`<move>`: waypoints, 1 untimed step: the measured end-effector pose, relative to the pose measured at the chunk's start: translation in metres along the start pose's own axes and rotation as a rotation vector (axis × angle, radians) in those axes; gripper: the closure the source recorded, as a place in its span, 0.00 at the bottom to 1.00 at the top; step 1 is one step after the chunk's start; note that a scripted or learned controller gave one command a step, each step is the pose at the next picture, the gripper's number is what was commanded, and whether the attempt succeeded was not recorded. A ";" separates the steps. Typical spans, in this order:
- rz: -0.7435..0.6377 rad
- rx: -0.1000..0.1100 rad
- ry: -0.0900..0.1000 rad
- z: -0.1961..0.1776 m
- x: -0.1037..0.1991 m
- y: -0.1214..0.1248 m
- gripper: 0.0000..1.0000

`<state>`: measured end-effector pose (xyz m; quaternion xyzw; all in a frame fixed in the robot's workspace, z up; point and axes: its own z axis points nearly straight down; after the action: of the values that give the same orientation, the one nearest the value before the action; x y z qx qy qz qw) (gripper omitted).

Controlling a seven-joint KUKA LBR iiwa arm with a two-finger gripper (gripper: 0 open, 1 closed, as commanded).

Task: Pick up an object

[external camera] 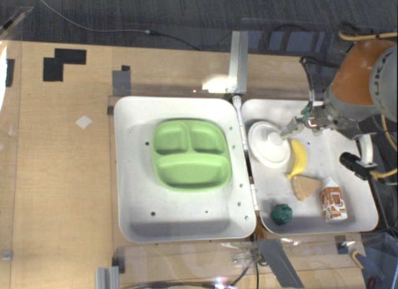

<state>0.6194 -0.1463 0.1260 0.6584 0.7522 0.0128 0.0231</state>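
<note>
Gripper (297,126), fingers hard to read as apart or together, hangs over the right bin (367,216) beside the white cup (269,143) and banana (298,159), seemingly lining up a pick.

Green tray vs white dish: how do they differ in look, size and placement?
The green tray is a rounded rectangle split into three compartments; the white dish is round with a raised centre. The tray is clearly the larger. The tray lies alone in the left bin; the dish sits in the right bin, at its left side, with a banana against its edge. Both lie flat on a bin floor.
</note>
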 end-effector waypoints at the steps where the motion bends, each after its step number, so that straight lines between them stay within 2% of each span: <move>1: -0.001 -0.002 0.000 0.001 -0.001 0.000 0.00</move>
<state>0.6191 -0.1472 0.1254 0.6580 0.7525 0.0134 0.0239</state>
